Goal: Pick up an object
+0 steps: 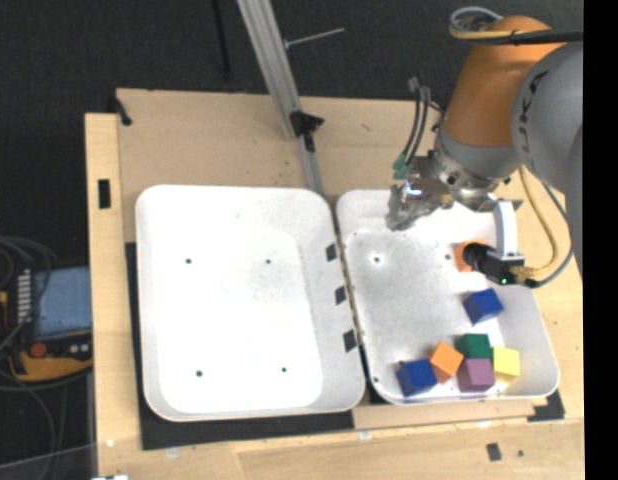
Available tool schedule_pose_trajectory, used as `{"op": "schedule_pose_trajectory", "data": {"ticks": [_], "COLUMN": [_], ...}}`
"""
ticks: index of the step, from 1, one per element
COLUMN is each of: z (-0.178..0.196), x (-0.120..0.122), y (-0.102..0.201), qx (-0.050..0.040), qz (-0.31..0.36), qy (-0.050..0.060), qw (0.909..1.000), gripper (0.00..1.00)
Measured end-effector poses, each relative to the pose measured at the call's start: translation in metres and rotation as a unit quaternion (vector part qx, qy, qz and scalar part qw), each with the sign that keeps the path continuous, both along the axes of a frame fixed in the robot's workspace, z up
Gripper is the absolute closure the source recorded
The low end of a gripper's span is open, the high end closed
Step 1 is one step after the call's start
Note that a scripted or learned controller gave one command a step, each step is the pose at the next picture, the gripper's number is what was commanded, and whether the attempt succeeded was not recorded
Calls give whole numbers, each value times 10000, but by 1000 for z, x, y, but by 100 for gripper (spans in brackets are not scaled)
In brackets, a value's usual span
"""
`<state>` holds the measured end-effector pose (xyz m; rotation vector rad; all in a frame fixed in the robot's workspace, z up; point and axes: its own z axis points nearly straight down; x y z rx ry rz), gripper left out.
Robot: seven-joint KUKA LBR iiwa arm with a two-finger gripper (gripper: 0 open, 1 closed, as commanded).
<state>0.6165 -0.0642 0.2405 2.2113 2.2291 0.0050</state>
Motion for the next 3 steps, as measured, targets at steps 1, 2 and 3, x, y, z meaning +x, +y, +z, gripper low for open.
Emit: {"op": "schedule_pose_trajectory", "data": {"ticks": [1, 2, 3], "z": [5, -7, -15], "x": [-3, 1, 4], "y": [59, 105, 154], "qx": [5, -4, -7], "qz": [2, -22, -9], "qy": [10, 26, 14], "qw": [10000, 10000, 10000], "gripper": [100, 100, 100]}}
